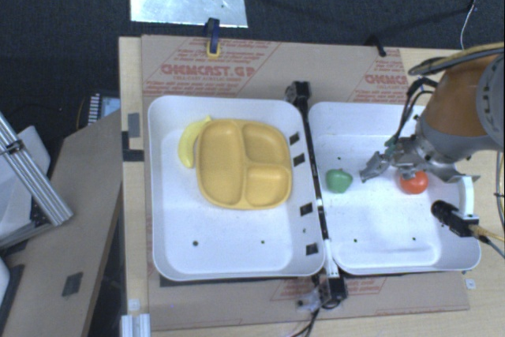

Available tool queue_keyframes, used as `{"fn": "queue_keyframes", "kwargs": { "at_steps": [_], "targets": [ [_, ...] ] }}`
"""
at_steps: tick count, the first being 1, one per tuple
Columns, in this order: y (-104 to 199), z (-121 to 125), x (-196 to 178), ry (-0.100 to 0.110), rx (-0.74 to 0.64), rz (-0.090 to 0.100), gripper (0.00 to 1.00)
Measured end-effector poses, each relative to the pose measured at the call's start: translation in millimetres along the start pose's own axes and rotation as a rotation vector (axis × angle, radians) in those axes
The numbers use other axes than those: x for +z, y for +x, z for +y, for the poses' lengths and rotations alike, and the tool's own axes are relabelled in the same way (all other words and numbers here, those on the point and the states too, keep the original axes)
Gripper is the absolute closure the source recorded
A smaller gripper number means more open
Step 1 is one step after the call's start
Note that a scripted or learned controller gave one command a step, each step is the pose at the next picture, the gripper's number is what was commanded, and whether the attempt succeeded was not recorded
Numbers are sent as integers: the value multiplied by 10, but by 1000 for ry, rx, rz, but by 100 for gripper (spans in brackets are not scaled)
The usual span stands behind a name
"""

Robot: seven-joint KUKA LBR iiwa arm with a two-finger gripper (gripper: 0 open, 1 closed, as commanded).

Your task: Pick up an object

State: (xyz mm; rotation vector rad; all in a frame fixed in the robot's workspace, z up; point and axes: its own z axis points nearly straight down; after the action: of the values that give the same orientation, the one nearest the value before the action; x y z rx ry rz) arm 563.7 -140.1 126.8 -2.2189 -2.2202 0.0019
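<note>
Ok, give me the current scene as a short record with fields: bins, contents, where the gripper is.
left bin: yellow plastic divided plate; yellow banana-shaped toy at the plate's left edge, partly tucked beside it
right bin: small green rounded toy near the left wall; small red-orange round toy to its right
gripper: low over the right bin, between the green and red-orange toys, nothing visibly between its fingers
finger state: cannot tell

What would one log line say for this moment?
claw: over right bin, nothing visibly held | tomato: beside it | green fruit: right bin | yellow plate, banana: left bin
</note>
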Motion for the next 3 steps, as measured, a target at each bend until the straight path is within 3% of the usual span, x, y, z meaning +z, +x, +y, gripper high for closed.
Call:
{"fn": "queue_keyframes", "kwargs": {
  "at_steps": [1, 3],
  "targets": [
    [-10, 15, -132, -6, 1, -3, 100],
    [-10, -43, -1147, -10, -4, -3, 100]
  ]
}}
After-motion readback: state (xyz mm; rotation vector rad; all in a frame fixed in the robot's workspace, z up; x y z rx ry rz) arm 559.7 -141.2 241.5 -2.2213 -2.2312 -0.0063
